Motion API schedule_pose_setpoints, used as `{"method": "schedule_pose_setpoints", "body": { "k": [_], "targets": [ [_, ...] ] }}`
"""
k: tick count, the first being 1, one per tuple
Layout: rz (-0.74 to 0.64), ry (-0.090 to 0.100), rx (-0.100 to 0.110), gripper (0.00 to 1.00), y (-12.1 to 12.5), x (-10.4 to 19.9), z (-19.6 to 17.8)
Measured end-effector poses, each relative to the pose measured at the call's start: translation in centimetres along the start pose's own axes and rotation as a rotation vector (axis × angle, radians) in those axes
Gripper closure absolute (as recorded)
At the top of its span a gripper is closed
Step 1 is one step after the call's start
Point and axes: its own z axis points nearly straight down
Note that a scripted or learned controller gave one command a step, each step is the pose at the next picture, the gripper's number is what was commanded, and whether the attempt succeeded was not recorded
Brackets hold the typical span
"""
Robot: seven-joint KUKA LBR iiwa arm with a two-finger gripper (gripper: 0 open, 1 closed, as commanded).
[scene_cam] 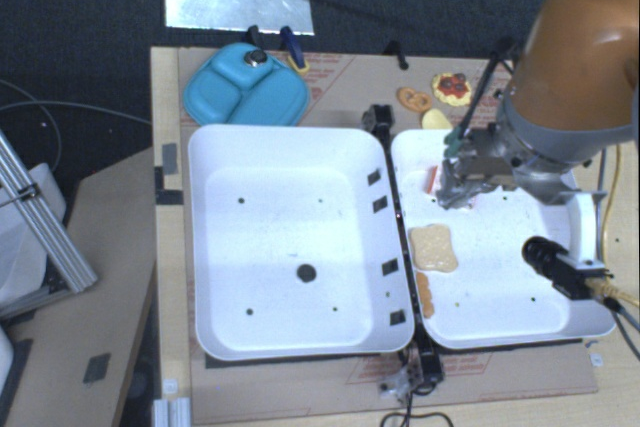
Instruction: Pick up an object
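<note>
Toast slice (433, 248) lies flat in the right bin (500, 320), near its left wall. I see the gripper (455, 193) hovering above it; I cannot tell its state.

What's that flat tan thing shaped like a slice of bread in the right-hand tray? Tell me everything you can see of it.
The toast slice looks like a toy: pale tan with a lighter speckled face, rounded corners and a matte look. It lies flat on the right bin's floor near the left wall. A small orange-brown piece lies just below it. The pincer sits above it, apart.
</note>
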Motion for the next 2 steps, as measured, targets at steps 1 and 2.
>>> {"method": "schedule_pose_setpoints", "body": {
  "k": [1,2],
  "targets": [
    [0.005,-0.003,-0.001,1.00,3.4,-6.0,-0.4],
    [-0.011,0.002,-0.002,1.00,0.4,0.9,-4.0]
  ]
}}
